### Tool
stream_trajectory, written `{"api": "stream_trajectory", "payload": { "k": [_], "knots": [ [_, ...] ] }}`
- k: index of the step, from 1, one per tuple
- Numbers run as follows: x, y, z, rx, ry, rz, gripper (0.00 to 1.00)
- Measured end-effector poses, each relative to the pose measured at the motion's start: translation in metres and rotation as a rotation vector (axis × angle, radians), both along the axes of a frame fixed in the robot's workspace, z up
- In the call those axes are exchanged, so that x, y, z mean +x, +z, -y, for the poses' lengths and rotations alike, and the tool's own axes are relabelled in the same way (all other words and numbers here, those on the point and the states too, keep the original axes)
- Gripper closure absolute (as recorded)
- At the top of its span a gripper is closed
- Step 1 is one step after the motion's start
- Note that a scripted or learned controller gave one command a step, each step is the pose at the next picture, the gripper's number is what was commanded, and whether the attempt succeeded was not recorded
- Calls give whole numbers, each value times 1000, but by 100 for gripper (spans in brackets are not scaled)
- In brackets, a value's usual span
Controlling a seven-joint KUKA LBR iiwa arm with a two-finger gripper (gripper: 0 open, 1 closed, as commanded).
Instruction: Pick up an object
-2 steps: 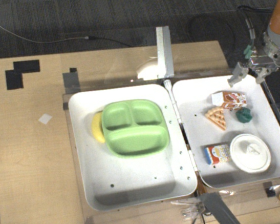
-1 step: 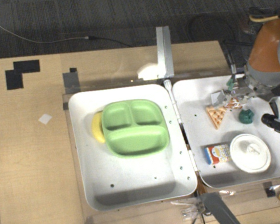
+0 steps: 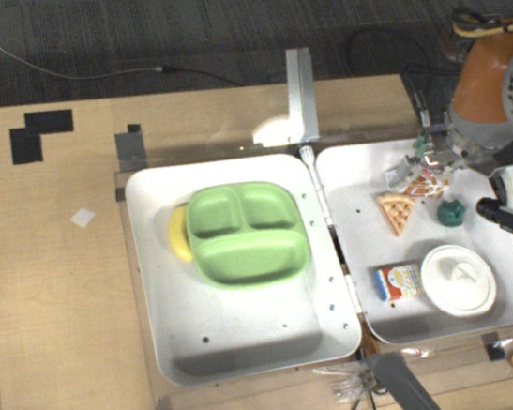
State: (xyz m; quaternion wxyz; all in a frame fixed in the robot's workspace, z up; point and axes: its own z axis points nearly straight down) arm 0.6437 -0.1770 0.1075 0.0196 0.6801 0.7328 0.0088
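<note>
Gripper (image 3: 427, 154) of mine hangs at the right bin's (image 3: 359, 261) far edge — I can't tell its state — just above the waffle piece (image 3: 396, 211).

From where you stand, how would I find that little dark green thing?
Look in the right-hand white bin. Find the round white bowl near its front, then go just behind it. The small dark green piece sits there, right of the orange waffle wedge, the only dark green thing in the bin.
</note>
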Motion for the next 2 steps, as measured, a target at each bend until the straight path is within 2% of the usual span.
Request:
{"api": "stream_trajectory", "payload": {
  "k": [1,2],
  "knots": [
    [7,20,-7,8,8,20,100],
    [7,19,-7,8,8,20,0]
  ]
}}
